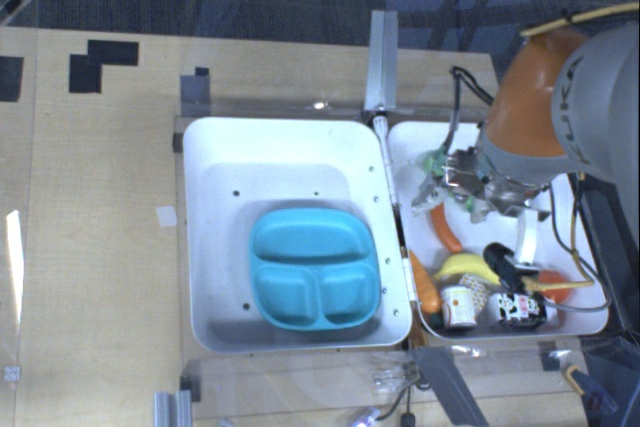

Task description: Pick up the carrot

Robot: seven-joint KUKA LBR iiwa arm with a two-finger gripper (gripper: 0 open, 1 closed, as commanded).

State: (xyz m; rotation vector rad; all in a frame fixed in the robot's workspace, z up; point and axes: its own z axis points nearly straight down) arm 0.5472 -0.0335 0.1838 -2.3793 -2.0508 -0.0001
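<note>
Where bins meet, a tapered orange carrot [425, 283] lies smooth.

An orange carrot [425, 284] lies in the right bin [598, 320], hard against its left wall near the front corner. It tapers along the wall, its thicker end toward the front, beside a small white cup [459, 307] and a yellow banana [468, 267]. A second orange piece [446, 229] lies just behind it, slanting toward the bin's middle; whether that is also a carrot cannot be told.
</note>
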